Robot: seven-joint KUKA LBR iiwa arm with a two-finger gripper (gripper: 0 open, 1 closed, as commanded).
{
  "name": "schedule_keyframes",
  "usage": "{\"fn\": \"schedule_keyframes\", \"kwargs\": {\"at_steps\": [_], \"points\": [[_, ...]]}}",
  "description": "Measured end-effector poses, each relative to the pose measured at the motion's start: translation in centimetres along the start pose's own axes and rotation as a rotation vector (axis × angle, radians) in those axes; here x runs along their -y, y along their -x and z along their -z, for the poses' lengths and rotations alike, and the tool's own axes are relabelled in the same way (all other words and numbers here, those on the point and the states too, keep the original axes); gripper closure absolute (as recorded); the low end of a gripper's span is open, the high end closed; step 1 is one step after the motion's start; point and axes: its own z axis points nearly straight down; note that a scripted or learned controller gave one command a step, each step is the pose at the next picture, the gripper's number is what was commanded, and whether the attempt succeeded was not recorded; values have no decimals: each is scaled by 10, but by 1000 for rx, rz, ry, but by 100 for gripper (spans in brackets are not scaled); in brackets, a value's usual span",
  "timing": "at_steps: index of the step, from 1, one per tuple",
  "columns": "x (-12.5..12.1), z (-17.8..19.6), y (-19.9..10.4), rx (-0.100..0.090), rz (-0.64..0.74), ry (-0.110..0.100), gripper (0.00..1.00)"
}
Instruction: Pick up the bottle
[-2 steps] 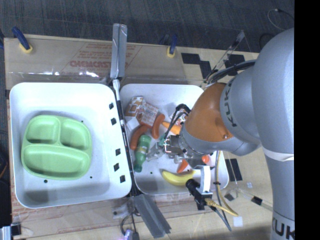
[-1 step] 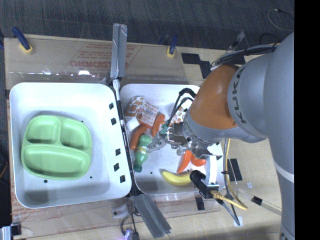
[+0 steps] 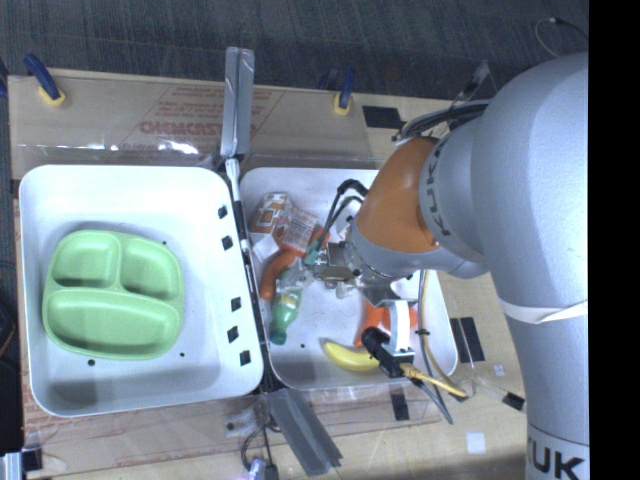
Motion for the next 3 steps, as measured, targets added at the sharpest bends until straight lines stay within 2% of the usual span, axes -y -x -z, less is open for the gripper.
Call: {"fn": "schedule_keyframes", "kwargs": {"at_steps": [1,2,3], "points": [[0,10,1,2,3,-2,100],[40,84,-32,5,115,-14,100],[40,84,-32,6,114,-14,0]]}}
